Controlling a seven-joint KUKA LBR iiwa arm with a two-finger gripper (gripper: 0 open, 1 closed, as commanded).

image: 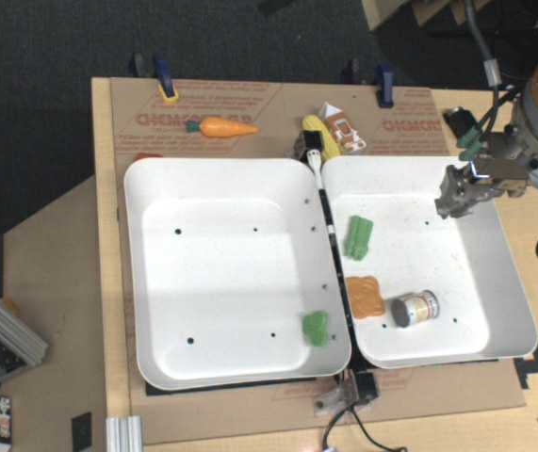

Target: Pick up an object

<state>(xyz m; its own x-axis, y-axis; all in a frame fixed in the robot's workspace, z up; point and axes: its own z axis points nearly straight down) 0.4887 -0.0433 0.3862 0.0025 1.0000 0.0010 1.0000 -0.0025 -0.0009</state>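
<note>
1. We see the tool at the upper right part of the right bin, hanging off the grey arm that comes in from the right w/ cables running up behind it. We can't tell how far it's opened, too dark & small; nothing visibly held in it.
2. Landmark = right bin. No object sits directly under the tool that we can make out; bin floor there looks bare white.
3. Inside the right bin, toward its left wall: a green block, upright-ish, well apart from the tool.
4. Lower left corner region of the right bin: an orange piece, flat, close to the left wall.
5. Just beside the orange piece, toward the bin's lower middle: a small can lying on its side, metal end facing us. Near but we can't say if touching.
6. Left of the right bin, edges meeting: the left bin. A green lump sits in its corner nearest the right bin's lower left.
7. Beyond the right bin's upper left corner, on the worktop: a yellow item & a red-white packet, side by side.
8. Farther left of those, a toy carrot lying on the cardboard.
9. Two blue clamps at the worktop's far edge.
</note>
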